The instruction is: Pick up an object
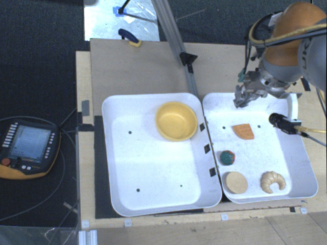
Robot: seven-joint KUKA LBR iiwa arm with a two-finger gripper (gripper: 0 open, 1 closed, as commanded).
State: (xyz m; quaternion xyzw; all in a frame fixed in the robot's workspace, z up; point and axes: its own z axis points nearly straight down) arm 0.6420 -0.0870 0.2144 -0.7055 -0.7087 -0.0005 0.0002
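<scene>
The nearest candidate, the orange wedge [244,131], lies flat in the right bin [301,160], just below and beside the gripper [241,102]. Whether its fingers are spread or closed you cannot tell (they blur together). Expect trouble: a thin piece may slide instead of lifting. Count four items here: wedge, teal ball [227,157], tan disc [236,182], croissant [272,181]. One yellow bowl [176,120] occupies the left bin [133,182].

light: bright, even | glare: white bins [153,188] washed out | focus: soft, slightly grainy
</scene>
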